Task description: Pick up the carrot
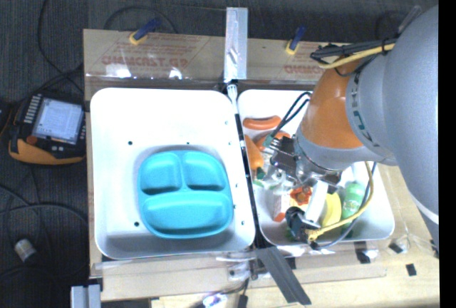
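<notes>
The carrot (pixel 261 122), orange and elongated, lies in the far left corner of the right bin (pixel 385 228), close to the divider. A second orange piece (pixel 257 144) lies just in front of it. My gripper (pixel 279 172) hangs low over the left middle of that bin, a little nearer the camera than the carrot, among the cluttered items. The grey and orange arm hides much of the bin's middle and back. I see nothing held in the gripper.
A blue divided plate (pixel 187 191) lies in the left bin (pixel 114 121). Near the right bin's front are a yellow banana (pixel 332 208), a green bottle (pixel 353 199) and small green and red items (pixel 293 222). A handheld device (pixel 51 127) lies left of the bench.
</notes>
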`<state>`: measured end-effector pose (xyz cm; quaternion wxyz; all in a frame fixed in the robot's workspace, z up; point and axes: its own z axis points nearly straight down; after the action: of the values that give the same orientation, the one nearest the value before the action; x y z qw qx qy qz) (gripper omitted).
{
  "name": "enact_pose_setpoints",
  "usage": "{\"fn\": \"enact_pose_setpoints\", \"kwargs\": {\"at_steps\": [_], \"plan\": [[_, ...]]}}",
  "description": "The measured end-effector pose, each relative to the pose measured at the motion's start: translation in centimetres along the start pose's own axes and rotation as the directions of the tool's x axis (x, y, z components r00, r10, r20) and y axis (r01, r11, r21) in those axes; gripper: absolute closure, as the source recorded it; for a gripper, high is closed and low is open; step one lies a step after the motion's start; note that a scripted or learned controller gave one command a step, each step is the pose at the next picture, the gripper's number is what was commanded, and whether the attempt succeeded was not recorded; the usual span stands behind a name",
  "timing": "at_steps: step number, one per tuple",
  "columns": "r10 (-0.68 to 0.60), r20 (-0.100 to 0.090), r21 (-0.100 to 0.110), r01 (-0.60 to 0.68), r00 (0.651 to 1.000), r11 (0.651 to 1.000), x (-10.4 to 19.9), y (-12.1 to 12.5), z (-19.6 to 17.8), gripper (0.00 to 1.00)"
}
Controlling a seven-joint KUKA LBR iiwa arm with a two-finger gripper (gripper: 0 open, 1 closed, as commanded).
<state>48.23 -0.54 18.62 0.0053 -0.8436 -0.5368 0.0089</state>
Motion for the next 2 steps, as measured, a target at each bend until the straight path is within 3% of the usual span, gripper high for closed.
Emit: {"fn": "enact_pose_setpoints", "kwargs": {"at_steps": [1, 2], "plan": [[0.448, -0.007, -0.011, -0.448, 0.894, 0.894, -1.44, 0.68, -9.35, 1.0], [0.448, -0.007, -0.011, -0.448, 0.894, 0.894, -1.44, 0.68, -9.35, 0.0]]}}
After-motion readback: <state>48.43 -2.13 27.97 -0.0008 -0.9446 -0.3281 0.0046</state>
